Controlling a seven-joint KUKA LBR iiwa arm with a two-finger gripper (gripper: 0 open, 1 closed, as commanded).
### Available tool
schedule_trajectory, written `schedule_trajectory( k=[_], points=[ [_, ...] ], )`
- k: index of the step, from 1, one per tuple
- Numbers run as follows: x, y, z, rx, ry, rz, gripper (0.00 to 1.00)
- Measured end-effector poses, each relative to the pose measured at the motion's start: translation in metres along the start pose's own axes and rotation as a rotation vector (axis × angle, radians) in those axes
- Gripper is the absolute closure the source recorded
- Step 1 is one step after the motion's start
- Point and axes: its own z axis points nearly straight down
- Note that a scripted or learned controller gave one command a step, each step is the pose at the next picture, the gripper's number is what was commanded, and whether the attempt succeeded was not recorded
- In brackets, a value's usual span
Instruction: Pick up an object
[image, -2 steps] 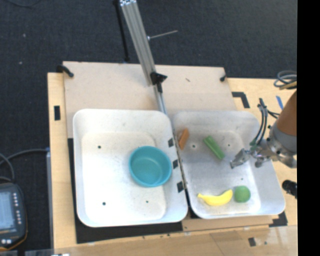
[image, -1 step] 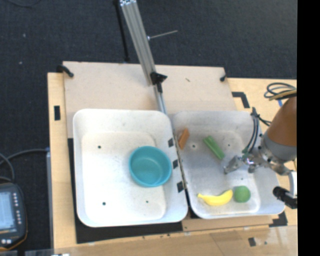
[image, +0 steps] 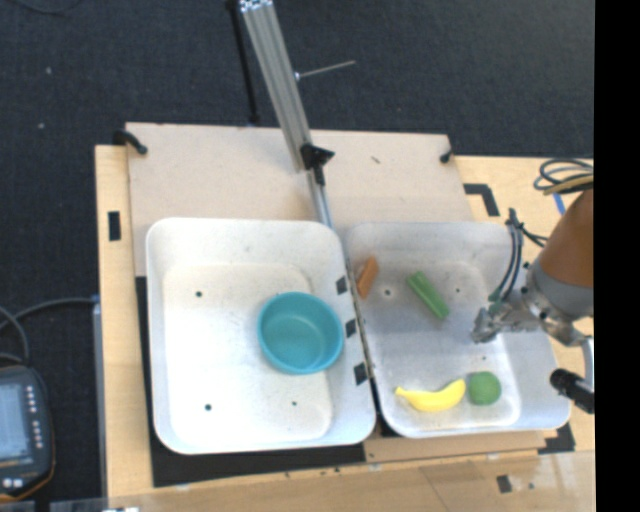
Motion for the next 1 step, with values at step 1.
schedule_trajectory(
  k=[1],
  points=[
    [0.0005, 0.0085, -0.0626, -0.003, 0.0, -0.008, 1.0]
  ],
)
